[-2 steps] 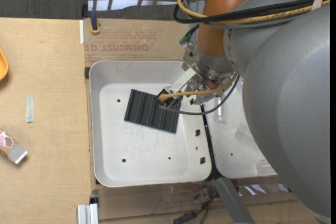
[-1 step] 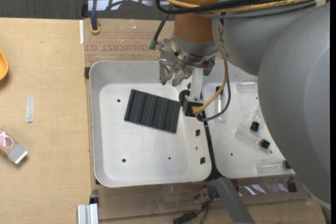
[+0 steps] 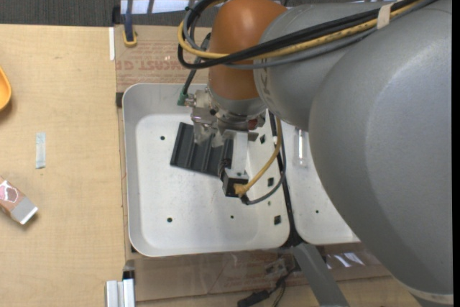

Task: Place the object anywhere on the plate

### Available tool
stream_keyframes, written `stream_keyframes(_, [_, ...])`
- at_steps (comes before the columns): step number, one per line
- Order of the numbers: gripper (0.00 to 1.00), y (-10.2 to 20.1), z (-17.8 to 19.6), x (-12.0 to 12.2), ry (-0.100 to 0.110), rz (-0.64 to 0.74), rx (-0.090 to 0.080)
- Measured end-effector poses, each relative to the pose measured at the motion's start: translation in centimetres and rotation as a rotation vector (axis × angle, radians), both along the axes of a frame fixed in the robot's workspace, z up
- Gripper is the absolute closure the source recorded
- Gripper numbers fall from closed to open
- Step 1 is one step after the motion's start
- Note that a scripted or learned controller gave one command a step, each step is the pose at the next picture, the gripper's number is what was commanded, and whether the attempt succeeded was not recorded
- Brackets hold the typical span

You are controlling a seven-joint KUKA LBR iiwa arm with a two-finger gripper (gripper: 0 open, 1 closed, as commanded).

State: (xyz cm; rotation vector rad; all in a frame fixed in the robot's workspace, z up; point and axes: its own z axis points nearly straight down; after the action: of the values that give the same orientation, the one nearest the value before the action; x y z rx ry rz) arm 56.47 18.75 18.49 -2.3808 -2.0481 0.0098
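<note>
**Gripper low over black slab in left bin**

Arm (image 3: 374, 118) reaches in from the right and covers most of the right bin (image 3: 320, 216); the orange band (image 3: 241, 32) sits above the far edge of the left bin (image 3: 154, 226); the gripper (image 3: 210, 131) points down into the left bin, in its far half.

The black ribbed slab (image 3: 188, 149) lies flat on the floor of the left bin, turned at a slight angle to the bin walls, in the far middle part of the bin; its right far corner is under the gripper; whether the two touch cannot be told; whether the gripper is apart, together or clamped on the slab cannot be told, as the wrist hides the tips.

On the wooden bench (image 3: 65, 83), left of the bins and well apart from the slab: a small grey strip (image 3: 40, 150); nearer the camera, a small white and red-brown wrapped piece (image 3: 16, 203); at the left edge, an orange rimmed thing (image 3: 3, 90), cut off by the frame, too little of it seen to name.
</note>
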Motion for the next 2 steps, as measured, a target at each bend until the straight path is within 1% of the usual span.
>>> stream_keyframes(1, [1.0, 3.28, -9.44, -3.64, 0.0, 0.658, 0.004])
stream_keyframes(2, [0.0, 3.25, -9.43, -3.63, 0.0, 0.658, 0.004])
